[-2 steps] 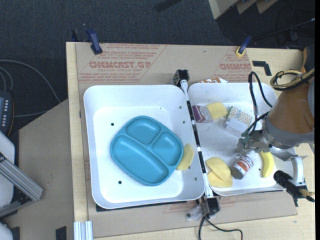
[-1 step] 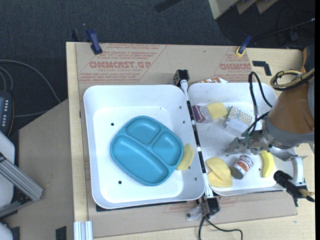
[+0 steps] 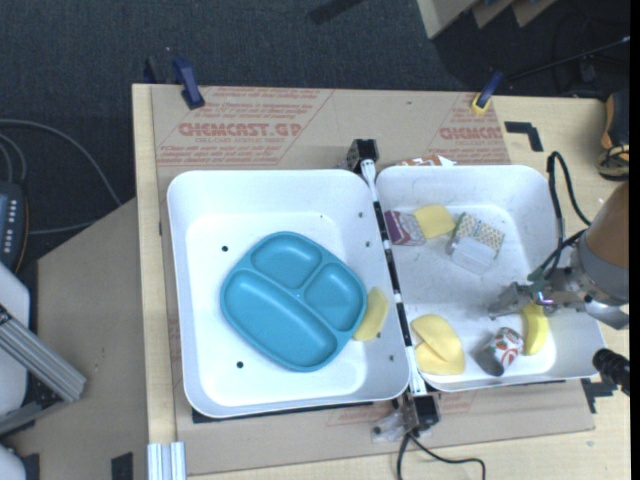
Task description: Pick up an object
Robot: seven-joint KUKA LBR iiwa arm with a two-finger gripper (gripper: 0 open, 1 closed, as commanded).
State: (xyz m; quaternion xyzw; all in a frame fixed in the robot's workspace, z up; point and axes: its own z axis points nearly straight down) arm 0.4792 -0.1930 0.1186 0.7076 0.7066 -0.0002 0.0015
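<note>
Claw [image 3: 522, 301] sits low in the right bin [image 3: 520, 183], toward its near right part, with the arm [image 3: 605, 258] coming in from the right; we cannot tell from this slant how it is set, and we see nothing caught in it. Just beside it on the near side stands a small yellow banana-like piece [image 3: 535, 332], with a red and white crumpled object [image 3: 503, 349] touching or nearly touching that piece on its left. Either one looks to us like the likely pick. Further left lies a yellow lump [image 3: 438, 343], and at the far side a yellow wedge [image 3: 433, 220], a dark packet [image 3: 404, 227] and a clear patterned wrapper [image 3: 475, 242].

To do this well, we would centre over one thing alone, since the two nearest lie so close that a careless descent could catch both or nudge one away. Room is tight toward the near right rim, so approach from above seems safest. Open floor lies in the middle of the right bin. The left bin [image 3: 200, 198] holds a blue divided plate [image 3: 290, 299] with a yellow slice [image 3: 373, 314] at its right edge, near the divider on the tabletop [image 3: 300, 113]
</note>
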